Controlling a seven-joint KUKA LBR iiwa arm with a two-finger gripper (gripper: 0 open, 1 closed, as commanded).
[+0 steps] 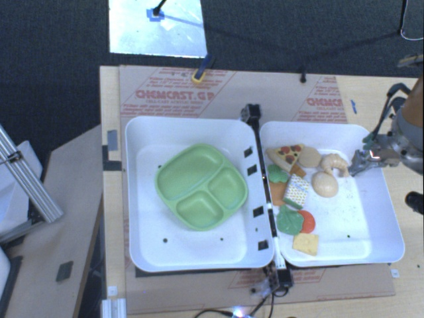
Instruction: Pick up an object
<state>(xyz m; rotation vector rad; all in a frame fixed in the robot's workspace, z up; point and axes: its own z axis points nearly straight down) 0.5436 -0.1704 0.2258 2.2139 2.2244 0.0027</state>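
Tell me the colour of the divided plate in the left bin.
The divided plate is light green, seen clearly in the camera view.

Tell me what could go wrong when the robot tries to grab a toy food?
The toy foods lie crowded in the right bin. The croissant touches the round bun, so the end effector might nudge one while reaching for the other. The pizza slice and cheese wedge look flat, so they may slip away. Things near the bin's divider may be hard to reach.
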